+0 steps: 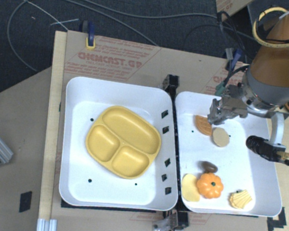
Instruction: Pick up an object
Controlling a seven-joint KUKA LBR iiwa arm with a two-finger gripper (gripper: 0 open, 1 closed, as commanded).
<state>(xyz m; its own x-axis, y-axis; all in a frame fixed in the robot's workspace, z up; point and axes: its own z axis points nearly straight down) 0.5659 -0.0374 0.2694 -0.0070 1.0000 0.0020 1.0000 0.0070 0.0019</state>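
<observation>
Grey metal pincer (218, 116), finger state indiscernible, hangs at right bin's (263, 180) far edge; flat orange-brown cookie-like disc (203, 126) lies directly beneath, slightly leftward.

Gripper (216, 117) low over right bin (263, 180), at its 11 o'clock, just above brown cookie (203, 126) & beige disc (220, 137). Orange pumpkin (210, 185) at 6 o'clock. Yellow divided plate (123, 142) in left bin (71, 144).
</observation>
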